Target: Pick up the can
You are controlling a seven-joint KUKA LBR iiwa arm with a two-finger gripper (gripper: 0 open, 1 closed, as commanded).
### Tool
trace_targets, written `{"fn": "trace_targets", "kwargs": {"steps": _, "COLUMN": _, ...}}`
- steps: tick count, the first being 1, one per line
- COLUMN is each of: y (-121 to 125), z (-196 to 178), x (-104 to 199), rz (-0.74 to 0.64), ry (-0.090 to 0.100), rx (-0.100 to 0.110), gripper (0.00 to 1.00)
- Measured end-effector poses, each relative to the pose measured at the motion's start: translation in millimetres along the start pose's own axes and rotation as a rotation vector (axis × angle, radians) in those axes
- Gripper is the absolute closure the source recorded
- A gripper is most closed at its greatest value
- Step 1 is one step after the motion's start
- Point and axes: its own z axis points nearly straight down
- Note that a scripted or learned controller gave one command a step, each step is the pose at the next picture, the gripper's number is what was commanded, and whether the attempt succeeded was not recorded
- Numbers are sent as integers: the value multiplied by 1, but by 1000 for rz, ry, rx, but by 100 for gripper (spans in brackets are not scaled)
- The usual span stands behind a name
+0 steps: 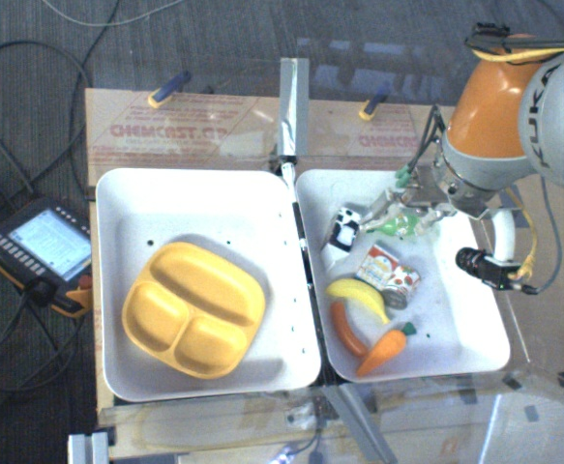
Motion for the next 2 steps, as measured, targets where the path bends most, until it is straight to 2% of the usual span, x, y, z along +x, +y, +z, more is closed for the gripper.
{"fn": "trace_targets", "kwargs": {"steps": 1, "y": -23, "z": 19, "x": -35, "rz": -53, "ry": -2, "rx": -2, "gripper": 0}}
{"fn": "trace_targets", "kwargs": {"steps": 2, "y": -23, "z": 122, "x": -62, "rz": 7, "ry": -4, "rx": -20, "gripper": 0}}
